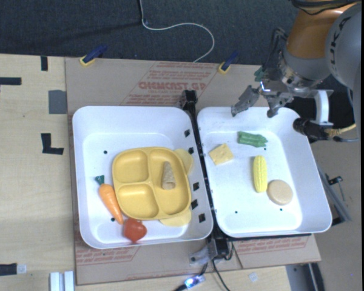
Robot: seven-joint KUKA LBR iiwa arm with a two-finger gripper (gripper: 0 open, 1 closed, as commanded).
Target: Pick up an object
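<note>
The end effector hangs over the far rim of the right bin, its two fingers spread wide apart with nothing between them, one dark fingertip reaching out toward the left bin and the other sitting closer to the grey and orange arm that comes in from the right. Just below and near the end effector, inside the right bin, lies a green vegetable piece, the closest object to the fingers but not touching them. A little further down and toward the left sits a pale yellow cheese wedge, close to the wall shared by the two bins. Below the green piece, a yellow corn cob lies lengthwise, and just beside its lower end rests a round tan biscuit, the farthest thing from the end effector in that bin. Well away to the lower left, the left bin bears a yellow divided plate with a brownish cone-shaped piece in one of its compartments. Beside the plate lie an orange carrot and a red item near the bin's front wall. Both bins rest on a cardboard sheet on the table, and a white cable loops across the dark floor beyond
</note>
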